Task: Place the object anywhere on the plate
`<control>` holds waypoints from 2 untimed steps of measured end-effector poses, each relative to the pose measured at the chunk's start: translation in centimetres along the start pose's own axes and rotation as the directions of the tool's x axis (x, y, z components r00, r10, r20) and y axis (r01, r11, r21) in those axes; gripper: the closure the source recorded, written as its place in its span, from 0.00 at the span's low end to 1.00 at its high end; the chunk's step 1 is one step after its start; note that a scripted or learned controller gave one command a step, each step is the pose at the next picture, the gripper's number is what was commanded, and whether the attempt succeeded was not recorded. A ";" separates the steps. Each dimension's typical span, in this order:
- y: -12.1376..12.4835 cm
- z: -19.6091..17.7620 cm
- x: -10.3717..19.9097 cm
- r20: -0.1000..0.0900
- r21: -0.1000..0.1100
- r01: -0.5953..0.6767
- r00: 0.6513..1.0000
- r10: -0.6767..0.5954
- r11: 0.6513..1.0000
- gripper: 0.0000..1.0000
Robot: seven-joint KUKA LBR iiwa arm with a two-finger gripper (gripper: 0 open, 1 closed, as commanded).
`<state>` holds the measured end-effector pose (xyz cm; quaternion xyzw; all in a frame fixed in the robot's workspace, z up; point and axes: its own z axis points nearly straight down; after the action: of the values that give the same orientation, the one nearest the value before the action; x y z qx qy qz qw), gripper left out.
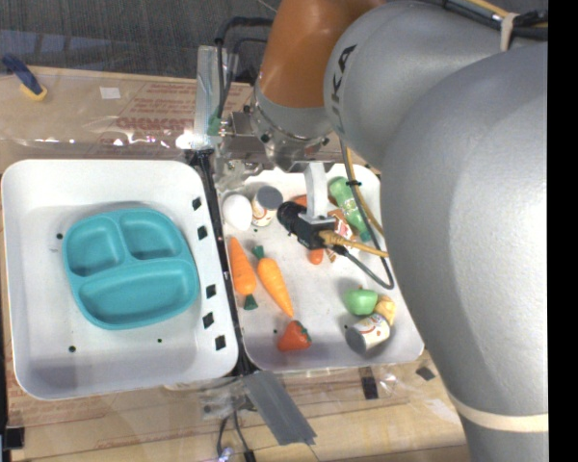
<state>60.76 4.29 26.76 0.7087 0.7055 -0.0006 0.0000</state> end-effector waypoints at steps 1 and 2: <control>-3.3 -7.0 -7.4 0.001 -0.005 0.041 0.999 -0.041 0.999 1.00; -5.9 1.8 -1.3 -0.001 0.009 0.020 1.000 -0.020 1.000 1.00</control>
<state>54.90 3.00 24.98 0.7016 0.7125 -0.0036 -0.0034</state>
